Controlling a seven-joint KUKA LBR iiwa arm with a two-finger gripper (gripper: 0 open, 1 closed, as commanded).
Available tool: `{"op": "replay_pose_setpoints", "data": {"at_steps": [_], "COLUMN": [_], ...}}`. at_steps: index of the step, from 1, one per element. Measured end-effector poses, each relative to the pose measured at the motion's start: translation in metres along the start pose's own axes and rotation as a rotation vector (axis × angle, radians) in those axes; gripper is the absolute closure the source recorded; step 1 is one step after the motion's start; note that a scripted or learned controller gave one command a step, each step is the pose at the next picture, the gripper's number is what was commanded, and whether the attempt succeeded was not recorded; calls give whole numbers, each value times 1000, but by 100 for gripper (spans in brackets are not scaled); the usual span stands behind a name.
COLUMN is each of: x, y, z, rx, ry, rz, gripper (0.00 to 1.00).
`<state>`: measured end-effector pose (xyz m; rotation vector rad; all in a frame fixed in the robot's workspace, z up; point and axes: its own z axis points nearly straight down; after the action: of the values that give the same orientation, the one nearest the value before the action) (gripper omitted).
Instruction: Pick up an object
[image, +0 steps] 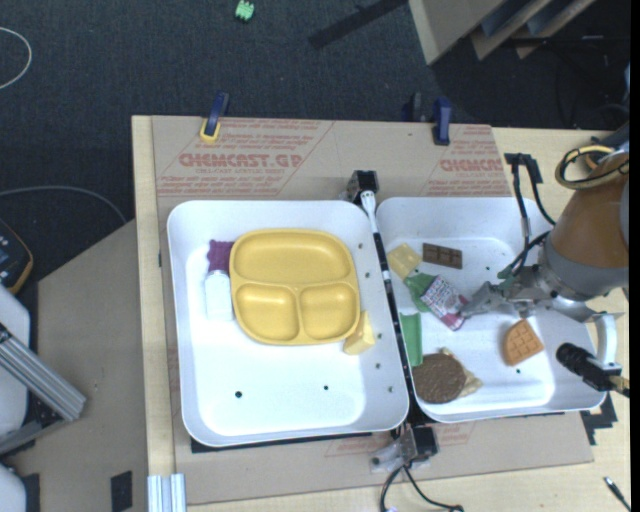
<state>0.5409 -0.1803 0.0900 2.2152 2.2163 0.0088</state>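
My gripper (483, 298) reaches in from the right, low over the middle of the right bin (470, 215). Its tip is right beside a pink and green packet (438, 296) and may be touching it. An orange waffle piece (522, 342) lies just below the gripper. Near the bin's front edge sits a round brown cookie (438, 378). Farther back are a brown chocolate bar (442, 256) and a pale yellow piece (403, 262). A green stick (411, 338) lies along the bin's left wall.
The left bin (280, 400) holds a yellow divided plate (295, 285), a purple item (219, 254), a white bottle (217, 296) and a yellow scrap (360, 338). Cables (522, 190) hang over the right bin's back right corner. A black part (585, 365) juts over its right rim.
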Motion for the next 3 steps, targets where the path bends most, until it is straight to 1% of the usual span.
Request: {"op": "replay_pose_setpoints", "data": {"at_steps": [1, 2, 3], "x": [0, -8, 0], "y": [-1, -6, -10], "z": [-9, -57, -111], "rx": [2, 4, 2], "ry": [0, -2, -1], "rz": [2, 2, -1], "gripper": [100, 100, 100]}}
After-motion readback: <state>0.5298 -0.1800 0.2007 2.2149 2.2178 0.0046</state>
